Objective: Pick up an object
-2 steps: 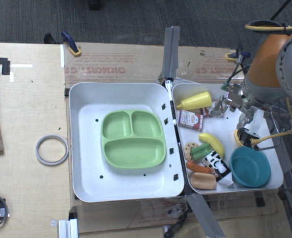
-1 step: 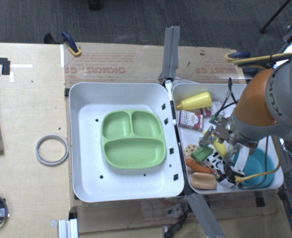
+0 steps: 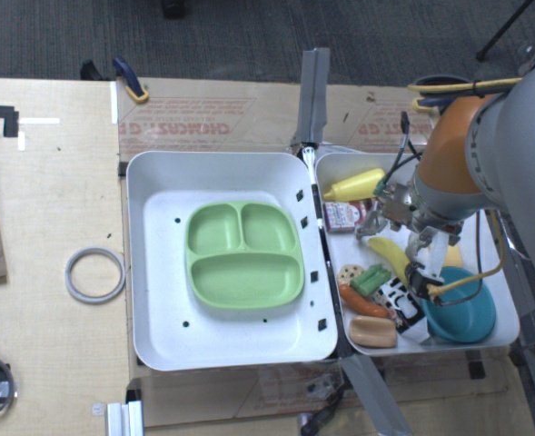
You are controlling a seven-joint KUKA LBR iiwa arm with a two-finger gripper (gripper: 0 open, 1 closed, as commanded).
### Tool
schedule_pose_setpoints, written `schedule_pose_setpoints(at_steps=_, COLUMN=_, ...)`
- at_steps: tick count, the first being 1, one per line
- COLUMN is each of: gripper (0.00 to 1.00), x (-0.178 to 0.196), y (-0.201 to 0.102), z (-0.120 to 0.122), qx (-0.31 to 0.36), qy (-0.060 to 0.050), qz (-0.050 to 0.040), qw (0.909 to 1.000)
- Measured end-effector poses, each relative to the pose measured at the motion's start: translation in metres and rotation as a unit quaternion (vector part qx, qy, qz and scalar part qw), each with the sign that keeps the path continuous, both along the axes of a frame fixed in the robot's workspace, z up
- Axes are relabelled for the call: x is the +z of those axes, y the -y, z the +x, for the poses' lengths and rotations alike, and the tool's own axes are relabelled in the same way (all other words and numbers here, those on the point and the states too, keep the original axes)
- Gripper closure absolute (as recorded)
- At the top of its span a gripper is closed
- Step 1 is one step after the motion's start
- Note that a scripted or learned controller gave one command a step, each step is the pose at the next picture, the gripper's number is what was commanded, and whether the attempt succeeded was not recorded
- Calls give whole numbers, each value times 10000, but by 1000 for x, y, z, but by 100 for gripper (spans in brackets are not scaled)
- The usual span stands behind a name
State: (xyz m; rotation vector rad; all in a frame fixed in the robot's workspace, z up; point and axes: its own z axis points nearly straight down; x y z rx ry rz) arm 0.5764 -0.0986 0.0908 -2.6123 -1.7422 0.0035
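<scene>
— Where is our gripper (image 3: 419, 243)?
— Over the right bin (image 3: 340, 163), above the banana (image 3: 391, 255); whether it's wide or closed, we cannot tell.
— And the banana?
— Mid-bin, probably light, smooth; we'd pinch across its middle.

wooden bench (image 3: 49, 207), two white bins (image 3: 149, 243) side by side, tape ring (image 3: 94, 273), cardboard sheet (image 3: 213, 121)

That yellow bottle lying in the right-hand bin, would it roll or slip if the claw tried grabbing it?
Probably. The yellow bottle lies on its side and looks rounded, so a nudge may roll it. Its smooth, tapering body could slide out between fingers. It looks like light plastic.
</scene>
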Motion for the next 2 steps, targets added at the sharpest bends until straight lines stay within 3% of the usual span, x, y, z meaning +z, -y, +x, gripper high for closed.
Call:
schedule_pose_setpoints(at_steps=1, gripper=0, x=1, y=-5, z=-58, qx=-366, qy=7, qz=3, qw=9993)
schedule_pose_setpoints(at_steps=2, gripper=0, x=21, y=16, z=32, qx=292, qy=8, qz=-7, qw=9996)
